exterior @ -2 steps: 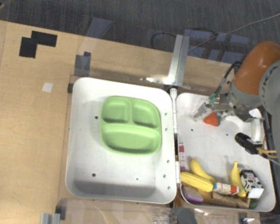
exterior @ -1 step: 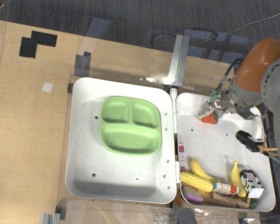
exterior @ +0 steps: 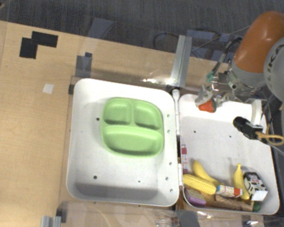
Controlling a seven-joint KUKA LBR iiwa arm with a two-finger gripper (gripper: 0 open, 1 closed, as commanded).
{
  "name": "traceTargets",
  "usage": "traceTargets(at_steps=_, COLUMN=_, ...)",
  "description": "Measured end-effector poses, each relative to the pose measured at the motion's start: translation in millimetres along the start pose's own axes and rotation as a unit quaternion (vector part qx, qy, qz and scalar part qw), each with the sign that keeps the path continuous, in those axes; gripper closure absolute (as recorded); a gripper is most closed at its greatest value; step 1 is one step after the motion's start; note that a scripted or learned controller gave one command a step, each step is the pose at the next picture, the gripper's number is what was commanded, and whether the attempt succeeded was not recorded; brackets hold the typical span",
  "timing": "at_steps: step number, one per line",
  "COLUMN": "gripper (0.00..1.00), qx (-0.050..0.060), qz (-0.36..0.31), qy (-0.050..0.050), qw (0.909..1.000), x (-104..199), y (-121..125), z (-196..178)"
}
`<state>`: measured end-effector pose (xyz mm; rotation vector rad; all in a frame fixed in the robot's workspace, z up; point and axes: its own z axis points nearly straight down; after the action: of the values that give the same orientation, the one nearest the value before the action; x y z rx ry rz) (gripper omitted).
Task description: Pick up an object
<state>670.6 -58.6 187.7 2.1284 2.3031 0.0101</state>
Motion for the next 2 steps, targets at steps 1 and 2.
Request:
traceTargets(at_steps=1, gripper=0.00, qx=0.000, qz=0.000, qy=0.000, qw=1.0000, x=-0.2, y=-0.2, z=0.3)
traceTargets(at_steps=2, gripper=0.00, qx=0.002, qz=-0.091, qy=0.000, qw=0.9958, x=-40.7, y=-76.2, z=75.4)
